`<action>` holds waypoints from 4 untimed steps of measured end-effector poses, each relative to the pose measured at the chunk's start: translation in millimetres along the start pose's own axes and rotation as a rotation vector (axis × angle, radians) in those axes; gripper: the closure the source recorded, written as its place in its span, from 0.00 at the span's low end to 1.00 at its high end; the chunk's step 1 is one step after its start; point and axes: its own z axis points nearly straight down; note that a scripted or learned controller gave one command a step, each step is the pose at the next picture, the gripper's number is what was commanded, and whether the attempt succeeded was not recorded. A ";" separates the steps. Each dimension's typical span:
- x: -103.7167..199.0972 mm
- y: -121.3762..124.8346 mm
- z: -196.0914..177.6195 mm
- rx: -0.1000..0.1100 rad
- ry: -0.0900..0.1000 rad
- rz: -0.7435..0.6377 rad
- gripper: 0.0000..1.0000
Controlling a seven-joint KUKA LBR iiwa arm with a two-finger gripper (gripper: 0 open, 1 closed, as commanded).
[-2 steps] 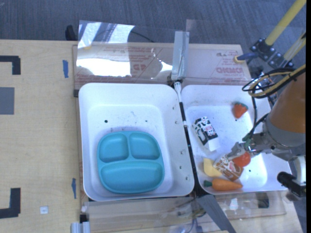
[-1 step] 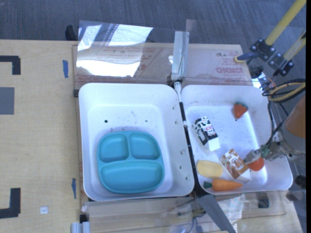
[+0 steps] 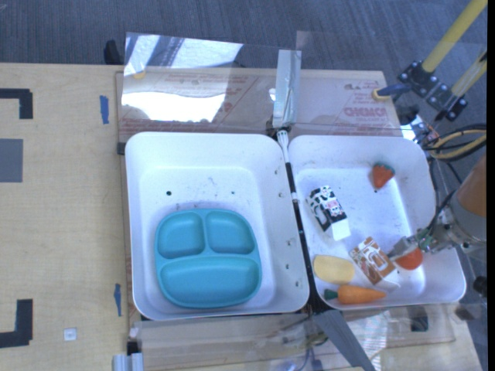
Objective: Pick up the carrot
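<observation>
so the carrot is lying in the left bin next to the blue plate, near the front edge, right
Not quite. The camera view shows the carrot lying near the front edge of the right bin, beside a yellow item, not in the left bin. The blue plate sits in the left bin, apart from the carrot.

Light: bright and even, cast from above.
Glare: seen on the clear panel [image 3: 182,79] behind the bins.
Shadows: soft.
Focus: slightly blurred.
</observation>
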 end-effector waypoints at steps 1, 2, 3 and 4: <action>-3.8 -5.3 -68.5 0.009 -0.009 0.296 1.00; 76.4 12.9 -89.6 0.012 -0.008 0.513 1.00; 76.1 13.1 -95.3 0.019 -0.008 0.512 1.00; 46.3 5.5 -96.8 0.013 -0.007 0.316 1.00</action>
